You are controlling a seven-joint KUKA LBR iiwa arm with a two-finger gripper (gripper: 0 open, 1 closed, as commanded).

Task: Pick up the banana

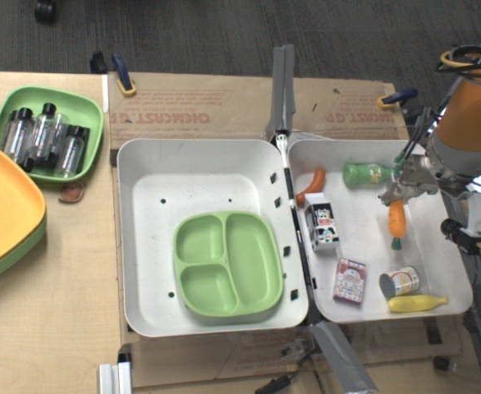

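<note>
The banana [417, 303] lies flat at about 5 o'clock in the right bin [364, 158], hard against the near wall, its long axis running from 9 to 3 o'clock. Your end effector [406, 189] hangs well apart from it, toward 12 o'clock, just above the orange carrot [397, 220]. Whether it is clenched or released cannot be told from here; nothing can be seen gripped in it.

You will probably want to carry the end effector toward 6 o'clock, past the carrot, before descending. The small tin can [400, 281] sits just beside the banana at its 11 o'clock, so close across the fruit's short width near its middle or its 3 o'clock end, away from the can. The bin wall leaves little room on the near side; come down straight.

Elsewhere in that bin lie a green bottle [368, 173], a small box [323, 226] and a pink carton [350, 281]. The left bin [142, 220] holds a green divided tray [226, 263]. The table [60, 302] is pale wood, with yellow plates [6, 220] at 9 o'clock, and dark carpet [224, 15] lies beyond.
</note>
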